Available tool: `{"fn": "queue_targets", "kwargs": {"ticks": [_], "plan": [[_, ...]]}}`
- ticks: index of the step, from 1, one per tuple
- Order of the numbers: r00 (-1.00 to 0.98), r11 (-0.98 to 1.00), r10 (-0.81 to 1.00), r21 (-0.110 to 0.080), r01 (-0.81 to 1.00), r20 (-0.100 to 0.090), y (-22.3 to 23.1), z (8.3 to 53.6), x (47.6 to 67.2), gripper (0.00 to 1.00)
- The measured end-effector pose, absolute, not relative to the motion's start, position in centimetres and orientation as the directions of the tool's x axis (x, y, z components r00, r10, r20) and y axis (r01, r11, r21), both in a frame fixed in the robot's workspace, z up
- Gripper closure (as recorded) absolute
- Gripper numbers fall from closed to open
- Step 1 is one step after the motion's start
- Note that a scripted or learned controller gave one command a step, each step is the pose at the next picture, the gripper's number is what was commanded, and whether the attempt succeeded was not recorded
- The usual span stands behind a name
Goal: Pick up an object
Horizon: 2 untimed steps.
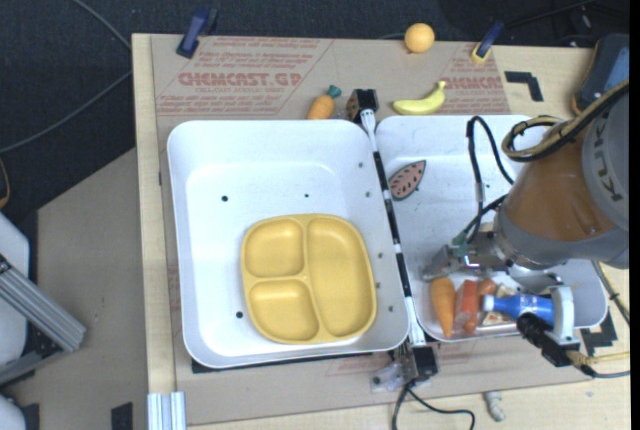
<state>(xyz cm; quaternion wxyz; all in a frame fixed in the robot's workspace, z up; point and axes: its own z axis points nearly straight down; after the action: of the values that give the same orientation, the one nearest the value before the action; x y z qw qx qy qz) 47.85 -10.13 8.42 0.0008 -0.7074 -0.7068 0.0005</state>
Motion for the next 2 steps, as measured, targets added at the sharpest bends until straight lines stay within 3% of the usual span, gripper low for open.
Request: {"fn": "queue_targets", "kwargs": {"ticks": [1,2], "plan": [[0.0,0.0,1.0,0.002,1.0,-0.001,-15.7,8.5,59.1,0.0],[0.0,0.0,1.0,0.002,1.0,-0.002,-20.3,8.5,64.5,0.0]]}}
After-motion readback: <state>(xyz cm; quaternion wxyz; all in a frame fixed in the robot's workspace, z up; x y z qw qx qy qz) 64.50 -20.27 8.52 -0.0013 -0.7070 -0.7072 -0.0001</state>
